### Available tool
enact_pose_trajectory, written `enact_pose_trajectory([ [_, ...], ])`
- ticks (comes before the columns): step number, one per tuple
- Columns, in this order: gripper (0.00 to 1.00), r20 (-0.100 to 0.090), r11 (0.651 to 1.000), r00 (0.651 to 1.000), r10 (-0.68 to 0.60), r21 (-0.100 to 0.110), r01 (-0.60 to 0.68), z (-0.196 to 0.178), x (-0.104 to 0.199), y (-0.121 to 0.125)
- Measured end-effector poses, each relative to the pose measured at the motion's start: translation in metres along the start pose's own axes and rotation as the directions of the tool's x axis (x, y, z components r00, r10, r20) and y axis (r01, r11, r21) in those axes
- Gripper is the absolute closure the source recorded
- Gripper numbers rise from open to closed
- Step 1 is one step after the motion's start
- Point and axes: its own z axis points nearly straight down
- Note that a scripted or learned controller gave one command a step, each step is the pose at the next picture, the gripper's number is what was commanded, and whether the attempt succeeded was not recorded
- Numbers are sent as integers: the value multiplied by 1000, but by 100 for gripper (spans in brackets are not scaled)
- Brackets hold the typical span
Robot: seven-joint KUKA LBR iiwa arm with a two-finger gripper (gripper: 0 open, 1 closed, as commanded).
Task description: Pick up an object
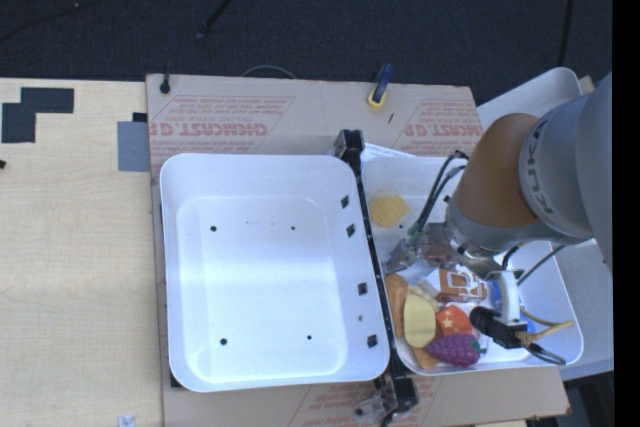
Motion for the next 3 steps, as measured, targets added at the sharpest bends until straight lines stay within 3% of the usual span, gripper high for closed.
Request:
enact_pose_trajectory([
  [1,0,-1,1000,1000,-1,-2,1,0,-48,-28],
  [2,0,-2,1000,1000,-5,0,5,1,3,18],
  [3,0,-2,1000,1000,-8,-14,8,-194,73,49],
])
